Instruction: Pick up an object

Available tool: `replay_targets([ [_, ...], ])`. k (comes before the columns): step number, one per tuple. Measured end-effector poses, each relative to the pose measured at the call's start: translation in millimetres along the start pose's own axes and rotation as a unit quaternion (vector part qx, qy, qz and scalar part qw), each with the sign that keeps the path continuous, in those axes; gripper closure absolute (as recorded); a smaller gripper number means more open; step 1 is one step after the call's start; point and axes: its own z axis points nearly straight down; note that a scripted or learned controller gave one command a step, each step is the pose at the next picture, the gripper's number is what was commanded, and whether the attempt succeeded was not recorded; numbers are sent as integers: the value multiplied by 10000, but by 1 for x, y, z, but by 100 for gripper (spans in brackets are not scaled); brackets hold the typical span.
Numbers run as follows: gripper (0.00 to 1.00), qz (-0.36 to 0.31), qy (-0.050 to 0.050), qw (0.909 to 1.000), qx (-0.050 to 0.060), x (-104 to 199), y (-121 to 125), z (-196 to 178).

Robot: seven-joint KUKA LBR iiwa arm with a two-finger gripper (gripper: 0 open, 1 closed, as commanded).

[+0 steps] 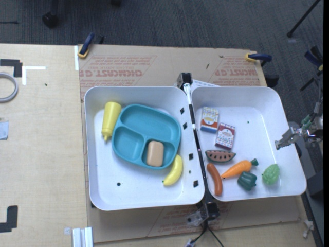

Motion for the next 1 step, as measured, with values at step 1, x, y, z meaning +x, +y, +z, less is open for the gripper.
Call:
replay_targets([
  [1, 100, -7, -4, 10000, -1, 0, 1, -9],
])
